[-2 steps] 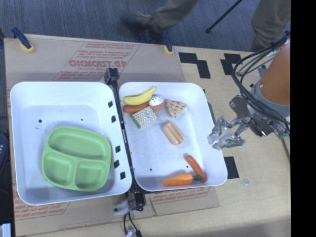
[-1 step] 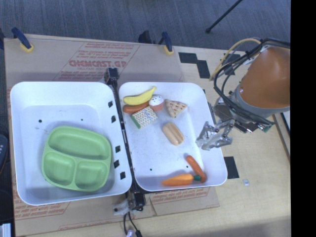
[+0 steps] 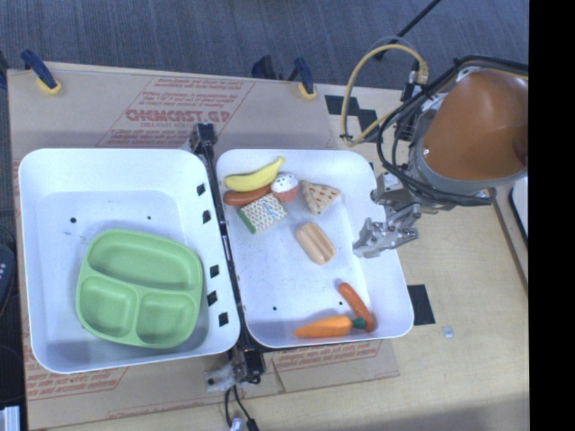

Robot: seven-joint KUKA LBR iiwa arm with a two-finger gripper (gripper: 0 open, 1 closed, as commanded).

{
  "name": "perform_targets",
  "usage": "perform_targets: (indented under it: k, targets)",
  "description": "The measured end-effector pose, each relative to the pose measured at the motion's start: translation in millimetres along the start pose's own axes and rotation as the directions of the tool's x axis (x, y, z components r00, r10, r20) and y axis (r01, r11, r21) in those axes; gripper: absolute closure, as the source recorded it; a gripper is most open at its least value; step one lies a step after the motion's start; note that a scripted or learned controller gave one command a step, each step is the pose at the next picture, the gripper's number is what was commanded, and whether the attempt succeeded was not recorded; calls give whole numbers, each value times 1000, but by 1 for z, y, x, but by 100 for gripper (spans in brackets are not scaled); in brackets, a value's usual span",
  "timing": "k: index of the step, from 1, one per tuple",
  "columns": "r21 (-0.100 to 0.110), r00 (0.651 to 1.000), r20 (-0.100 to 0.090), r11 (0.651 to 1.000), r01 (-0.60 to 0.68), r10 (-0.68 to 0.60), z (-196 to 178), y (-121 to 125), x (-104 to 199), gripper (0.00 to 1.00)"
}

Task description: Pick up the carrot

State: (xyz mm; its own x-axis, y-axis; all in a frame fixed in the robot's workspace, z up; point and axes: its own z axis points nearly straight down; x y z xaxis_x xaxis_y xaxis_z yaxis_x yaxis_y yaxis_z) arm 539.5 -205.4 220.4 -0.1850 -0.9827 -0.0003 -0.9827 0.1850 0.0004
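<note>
Presently, the grey metal two-finger tool (image 3: 382, 238) hangs over the right rim of the right shallow white plastic bin (image 3: 392, 285), its state impossible to tell. Two orange carrots lie together in the bin's near right corner, one horizontal orange carrot (image 3: 325, 328) along the front wall. Approach phase; next, descend toward that corner.

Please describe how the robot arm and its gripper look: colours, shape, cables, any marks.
The arm has a large rounded orange band above a grey wrist. Black cables loop around it, and a yellow hose arcs behind it to the left. The gripper is small, silver-grey metal with a blocky, mechanical shape. No markings can be made out on it.
</note>
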Motion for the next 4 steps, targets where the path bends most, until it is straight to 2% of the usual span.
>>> perform_targets:
  k: [1, 2, 3, 4]
  targets:
    - [-5, 942, 1, 942, 337, -337, 23, 47, 14, 100]
    - [-2, 782, 1, 782, 623, -623, 10, 63, 6, 100]
    - [-2, 548, 2, 548, 836, -836, 24, 63, 8, 100]
    - [1, 194, 1, 194, 981, -981, 14, 57, -8, 100]
